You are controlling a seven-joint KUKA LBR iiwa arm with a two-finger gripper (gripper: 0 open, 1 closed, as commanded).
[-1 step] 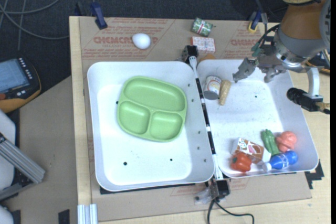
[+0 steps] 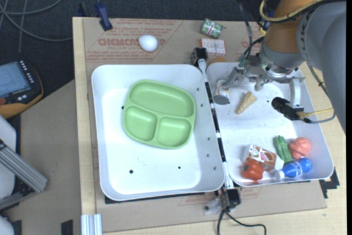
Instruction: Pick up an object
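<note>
In the right bin [image 2: 236, 173] we see several small objects; a tan cone-shaped piece [image 2: 246, 102] lies near the middle of its upper half, and a grey spoon-like piece [image 2: 220, 97] rests just left of it, close to the bin's left wall; in the lower right corner sit a red and white packet [image 2: 257, 162], a green piece [image 2: 282, 148], a pink ball-like toy [image 2: 300, 146] and a blue and white toy [image 2: 296, 168], all crowded together; the gripper [image 2: 248, 77] hangs over the bin's upper edge, just above the cone, and we cannot tell how it stands, nor do we see anything in it; the arm [image 2: 297, 25] fills the upper right of the frame; the left bin [image 2: 110, 173] holds a green divided plate [image 2: 159, 114], lying flat toward its upper middle; on the cardboard bench [image 2: 88, 118] above the bins we see a white egg-like object [image 2: 147, 42], a blue clip [image 2: 103, 16] at the upper left, and a small green and white wrapped item [image 2: 212, 27].
</note>
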